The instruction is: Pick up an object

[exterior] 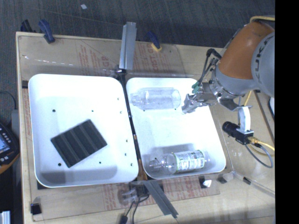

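A clear plastic bottle [155, 98] lies on its side at the back of the right bin [212, 129]. A second clear bottle with a printed label [180, 162] lies along that bin's front wall. A dark ribbed flat pad [78, 142] rests at a slant in the left bin [35, 125]. My gripper [189, 104] hangs over the right bin's back right part, just to the right of the unlabelled bottle's end, with nothing seen between its fingers.
A grey metal bar [127, 45] stands at the back between the bins, and another bracket [156, 200] sits at the front. Blue clamps [46, 30] hold the board's back edge. A black cable connector [236, 131] hangs beside the right bin's right wall.
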`<state>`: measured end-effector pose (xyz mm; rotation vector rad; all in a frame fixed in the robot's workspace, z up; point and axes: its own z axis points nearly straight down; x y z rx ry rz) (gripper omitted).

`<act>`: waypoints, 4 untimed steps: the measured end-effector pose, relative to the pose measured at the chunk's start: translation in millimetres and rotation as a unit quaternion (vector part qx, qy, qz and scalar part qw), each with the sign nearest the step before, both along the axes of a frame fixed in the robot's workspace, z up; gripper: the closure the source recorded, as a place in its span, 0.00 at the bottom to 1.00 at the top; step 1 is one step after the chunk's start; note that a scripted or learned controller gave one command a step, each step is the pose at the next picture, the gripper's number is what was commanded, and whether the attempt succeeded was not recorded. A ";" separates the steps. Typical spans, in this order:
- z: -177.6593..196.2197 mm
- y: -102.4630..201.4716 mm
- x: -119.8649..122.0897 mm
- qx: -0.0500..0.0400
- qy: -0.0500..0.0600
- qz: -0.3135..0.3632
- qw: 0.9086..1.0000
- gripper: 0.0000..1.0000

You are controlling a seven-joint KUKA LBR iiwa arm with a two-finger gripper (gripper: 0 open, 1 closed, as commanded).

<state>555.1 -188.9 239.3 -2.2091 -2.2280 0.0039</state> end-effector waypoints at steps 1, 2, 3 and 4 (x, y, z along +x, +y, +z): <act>-15.7 -20.1 -22.7 0.000 0.000 -0.109 0.994 0.00; -40.7 -9.9 -78.1 0.000 0.001 -0.249 0.969 0.00; -31.2 -9.5 -76.9 0.000 0.002 -0.246 0.969 1.00; -31.2 -9.5 -76.9 0.000 0.002 -0.246 0.969 0.00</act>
